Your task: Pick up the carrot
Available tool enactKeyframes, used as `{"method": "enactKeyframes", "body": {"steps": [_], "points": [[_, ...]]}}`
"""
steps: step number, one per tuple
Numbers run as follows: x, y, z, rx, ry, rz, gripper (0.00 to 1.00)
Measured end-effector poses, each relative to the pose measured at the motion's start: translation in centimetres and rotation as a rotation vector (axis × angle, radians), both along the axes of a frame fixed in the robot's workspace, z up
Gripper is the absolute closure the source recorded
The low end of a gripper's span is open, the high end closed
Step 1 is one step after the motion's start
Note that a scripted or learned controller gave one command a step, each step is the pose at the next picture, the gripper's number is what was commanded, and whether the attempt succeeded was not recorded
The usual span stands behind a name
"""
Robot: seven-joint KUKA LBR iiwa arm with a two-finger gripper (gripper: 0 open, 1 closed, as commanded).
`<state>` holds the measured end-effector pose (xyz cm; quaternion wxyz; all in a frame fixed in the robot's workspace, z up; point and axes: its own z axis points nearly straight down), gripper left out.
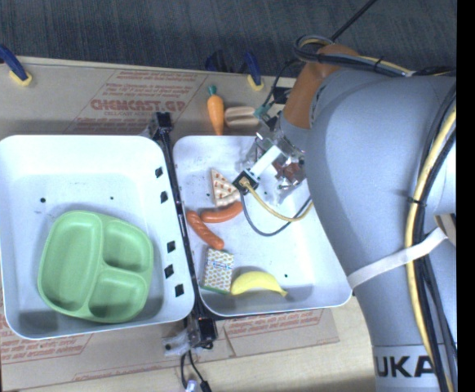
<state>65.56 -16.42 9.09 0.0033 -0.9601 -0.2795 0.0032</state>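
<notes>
As the small orange plastic-looking carrot (215,114) lies outside the shallow white right bin (329,261), past its far rim, I judge it light, stiff, slick: take mid-body. Gripper (280,167) over that bin; I cannot tell its closure.

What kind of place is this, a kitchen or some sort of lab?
Probably a robot test lab, not a kitchen: a grey robot arm reaches over a white bin on a cardboard-covered bench, and the food, like the banana and carrot, looks like toys.
</notes>
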Motion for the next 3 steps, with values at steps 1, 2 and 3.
{"method": "enactKeyframes", "body": {"steps": [1,2,3], "points": [[-2.2,-1.5,21.9,-0.003,-0.004,-0.360,0.00],[-1.1,-3.5,2.1,-0.002,0.002,-0.229,0.00],[-8.9,-4.7,0.0,-0.004,-0.001,-0.319,0.00]]}}
